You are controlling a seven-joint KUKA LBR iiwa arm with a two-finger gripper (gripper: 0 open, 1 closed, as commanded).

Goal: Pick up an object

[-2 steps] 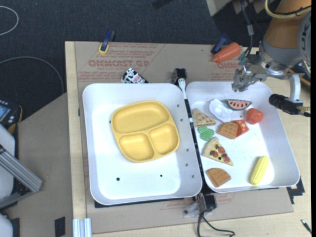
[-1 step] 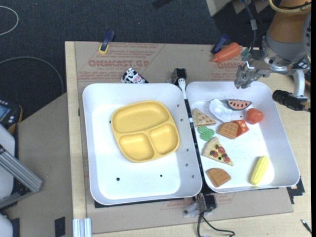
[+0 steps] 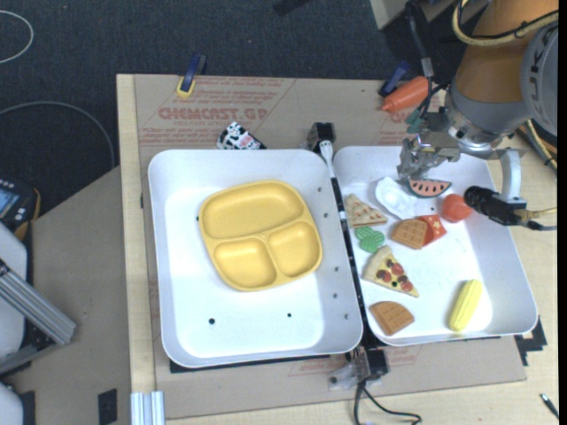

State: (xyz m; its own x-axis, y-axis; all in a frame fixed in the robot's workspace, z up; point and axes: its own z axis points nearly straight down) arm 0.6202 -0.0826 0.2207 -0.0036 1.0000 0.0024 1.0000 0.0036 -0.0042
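Note:
My gripper (image 3: 419, 168) hangs over the far end of the right bin (image 3: 505, 264), just above a watermelon slice (image 3: 430, 187) and a white piece (image 3: 392, 195). Nothing is seen lifted in it. Toy foods lie in this bin: a tan wedge (image 3: 361, 211), a green leaf (image 3: 370, 236), a waffle (image 3: 410, 233), a red tomato (image 3: 455, 207), a pizza slice (image 3: 390, 271), a brown cookie (image 3: 391, 316) and a yellow corn cob (image 3: 466, 305). In the left bin (image 3: 177, 299) rests a yellow divided plate (image 3: 260, 235).
A black cylinder with a cable (image 3: 493, 204) juts over the right bin's right side. Behind the bins lie an orange piece (image 3: 405, 96), a black-and-white item (image 3: 237, 136) and a blue-yellow clamp (image 3: 189, 76). A black clip (image 3: 321, 135) sits between the bins' far corners.

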